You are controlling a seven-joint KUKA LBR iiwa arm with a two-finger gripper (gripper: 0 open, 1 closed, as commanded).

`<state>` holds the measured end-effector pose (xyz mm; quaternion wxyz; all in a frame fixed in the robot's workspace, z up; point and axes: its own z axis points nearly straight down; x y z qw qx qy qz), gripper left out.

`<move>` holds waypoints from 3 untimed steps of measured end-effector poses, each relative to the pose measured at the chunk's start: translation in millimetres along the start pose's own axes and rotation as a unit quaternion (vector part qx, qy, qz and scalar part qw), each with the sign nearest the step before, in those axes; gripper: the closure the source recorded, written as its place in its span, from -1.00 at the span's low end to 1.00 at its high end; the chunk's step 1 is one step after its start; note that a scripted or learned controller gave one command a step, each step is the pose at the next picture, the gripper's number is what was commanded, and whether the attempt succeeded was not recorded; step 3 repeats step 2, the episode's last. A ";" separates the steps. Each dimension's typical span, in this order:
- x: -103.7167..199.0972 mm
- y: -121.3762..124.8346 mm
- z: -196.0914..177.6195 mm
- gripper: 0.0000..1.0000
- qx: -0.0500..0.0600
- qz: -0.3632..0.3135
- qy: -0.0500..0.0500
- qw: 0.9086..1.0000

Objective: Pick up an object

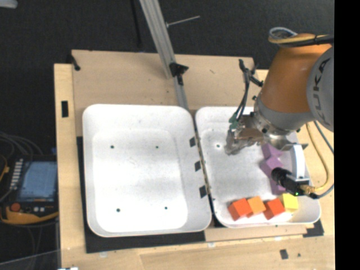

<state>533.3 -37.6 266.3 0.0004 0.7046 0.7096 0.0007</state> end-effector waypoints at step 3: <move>96.2 3.7 4.7 1.00 0.000 0.000 0.001 1.000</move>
